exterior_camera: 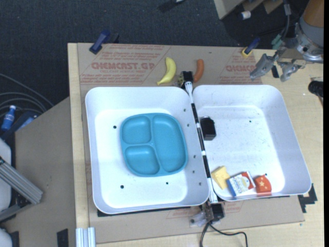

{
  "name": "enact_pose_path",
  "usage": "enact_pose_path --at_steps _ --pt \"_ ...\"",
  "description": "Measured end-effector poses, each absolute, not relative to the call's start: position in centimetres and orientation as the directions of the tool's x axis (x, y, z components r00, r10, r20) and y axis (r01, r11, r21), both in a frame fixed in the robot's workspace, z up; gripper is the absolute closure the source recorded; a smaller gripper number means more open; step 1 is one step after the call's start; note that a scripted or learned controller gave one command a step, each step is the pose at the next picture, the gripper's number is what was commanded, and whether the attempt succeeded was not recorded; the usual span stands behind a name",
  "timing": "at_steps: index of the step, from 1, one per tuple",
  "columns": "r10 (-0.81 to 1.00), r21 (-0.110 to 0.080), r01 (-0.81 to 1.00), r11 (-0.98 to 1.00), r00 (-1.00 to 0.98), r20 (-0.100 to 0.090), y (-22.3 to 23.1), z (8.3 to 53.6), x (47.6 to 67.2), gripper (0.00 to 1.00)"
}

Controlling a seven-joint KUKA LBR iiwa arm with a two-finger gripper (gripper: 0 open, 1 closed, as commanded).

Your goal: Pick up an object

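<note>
Near edge of right bin [288, 138]: yellow block [220, 177], small carton [240, 183] and red piece [262, 184], clustered, touching. Left bin [103, 138] holds the blue tray [153, 143] (not my target). Far right, gripper [278, 67] hangs above the desk, fingers spread, nothing between them. Approach step, I judge; next: travel over the cluster, descend.

Right bin [288, 138], front edge: yellow wedge [220, 177], blue-white-red carton [240, 183], small red piece [263, 184], lying flat in a row.
</note>
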State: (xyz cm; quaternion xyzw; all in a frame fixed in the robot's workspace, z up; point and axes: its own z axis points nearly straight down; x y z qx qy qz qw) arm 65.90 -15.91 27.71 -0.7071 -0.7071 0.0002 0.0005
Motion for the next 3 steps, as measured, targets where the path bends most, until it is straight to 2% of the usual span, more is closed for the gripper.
enact_pose_path --at_steps 1,2,3 --pt "1.0 -0.003 1.0 0.0 0.0 0.001 -22.1 12.8 66.6 0.0" --pt "1.0 0.002 1.0 0.001 -0.001 -0.002 -22.2 14.0 66.7 1.0" --pt "1.0 0.003 1.0 0.002 -0.002 0.0 -18.0 21.0 66.8 1.0"
